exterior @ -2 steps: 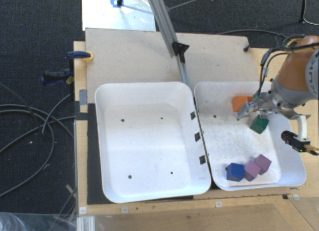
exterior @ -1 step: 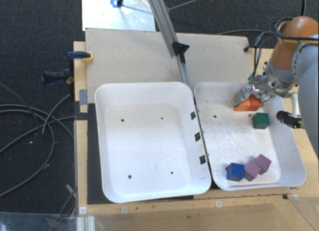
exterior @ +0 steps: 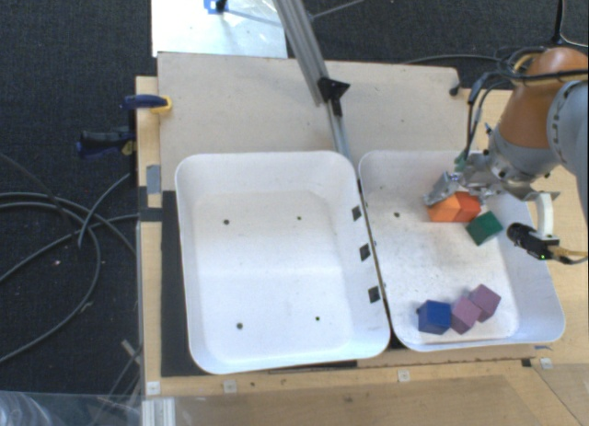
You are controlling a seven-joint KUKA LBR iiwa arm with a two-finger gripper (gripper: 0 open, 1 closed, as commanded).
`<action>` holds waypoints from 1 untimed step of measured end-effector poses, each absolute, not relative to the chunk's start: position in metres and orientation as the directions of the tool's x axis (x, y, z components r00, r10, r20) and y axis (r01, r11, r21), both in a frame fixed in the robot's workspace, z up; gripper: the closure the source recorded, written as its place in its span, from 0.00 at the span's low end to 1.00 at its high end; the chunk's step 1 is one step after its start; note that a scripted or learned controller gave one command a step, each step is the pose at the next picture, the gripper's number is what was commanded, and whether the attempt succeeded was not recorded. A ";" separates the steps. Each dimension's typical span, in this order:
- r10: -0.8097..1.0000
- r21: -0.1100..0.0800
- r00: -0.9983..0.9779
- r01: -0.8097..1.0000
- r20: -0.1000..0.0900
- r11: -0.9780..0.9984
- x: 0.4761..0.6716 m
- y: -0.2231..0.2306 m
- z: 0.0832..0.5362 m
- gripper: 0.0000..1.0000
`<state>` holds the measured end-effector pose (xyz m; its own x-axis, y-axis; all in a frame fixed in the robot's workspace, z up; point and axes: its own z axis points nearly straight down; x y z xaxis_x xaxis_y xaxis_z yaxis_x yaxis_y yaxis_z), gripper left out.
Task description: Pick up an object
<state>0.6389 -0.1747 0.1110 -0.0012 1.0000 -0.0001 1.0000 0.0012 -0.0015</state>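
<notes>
Gripper [exterior: 448,190] low in the right bin [exterior: 405,323].
Finger state cannot be determined. The orange block [exterior: 455,208] lies directly beneath the gripper, touching it; the green block [exterior: 484,227] sits just beside.

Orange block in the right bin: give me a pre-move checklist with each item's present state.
1. Gripper is over the orange block: ok.
2. Block seen between the fingers: cannot tell.
3. Green block is apart from the orange block: not ok, they look to be touching.
4. Blue block and the purple blocks are away from the gripper: ok.
5. Orange block lies inside the right bin: ok.
</notes>
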 end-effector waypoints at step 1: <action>1.000 0.008 -0.008 1.000 0.000 0.008 0.624 -0.135 0.209 0.00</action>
